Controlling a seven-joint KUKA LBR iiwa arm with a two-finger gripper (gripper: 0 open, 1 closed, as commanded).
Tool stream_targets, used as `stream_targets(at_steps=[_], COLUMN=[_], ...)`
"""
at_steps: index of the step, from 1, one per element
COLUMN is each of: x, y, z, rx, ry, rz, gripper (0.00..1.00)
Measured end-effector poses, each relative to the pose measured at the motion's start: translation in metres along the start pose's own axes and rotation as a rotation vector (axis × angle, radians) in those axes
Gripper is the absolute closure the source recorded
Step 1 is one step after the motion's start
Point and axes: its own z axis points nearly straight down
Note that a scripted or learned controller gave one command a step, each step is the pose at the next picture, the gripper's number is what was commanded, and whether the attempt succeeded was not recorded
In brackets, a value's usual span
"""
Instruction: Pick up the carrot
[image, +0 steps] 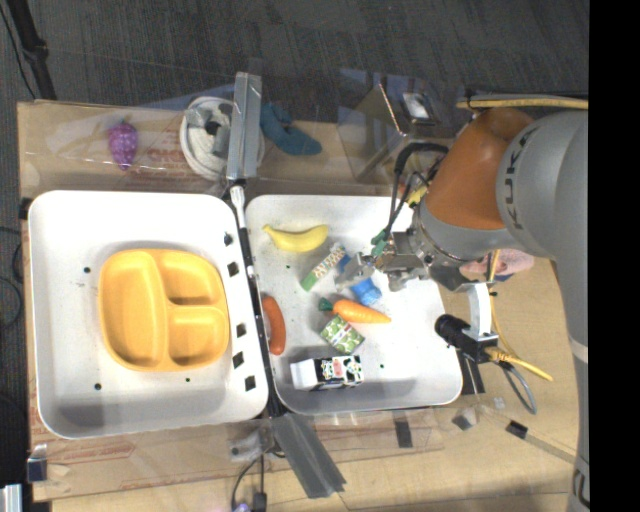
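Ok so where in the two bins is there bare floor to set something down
Left bin: a bare white margin rings the yellow divided tray, widest along the near edge. Right bin: bare floor at the near right corner, right of the milk carton. Crowded: the right bin's middle, where banana, carrot and small packets cluster beside the gripper.

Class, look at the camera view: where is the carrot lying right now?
The carrot lies in the right bin, near its middle, just below a small blue item and above a green carton.
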Motion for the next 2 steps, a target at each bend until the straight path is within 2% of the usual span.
stream_targets(at_steps=[1,2], x=[-0.046,-0.047], y=[0.002,-0.053], z=[0.098,0.106], rx=[-0.017,-0.003], ry=[-0.003,0.001], rz=[-0.011,0.209], gripper=[0.0,0.0])
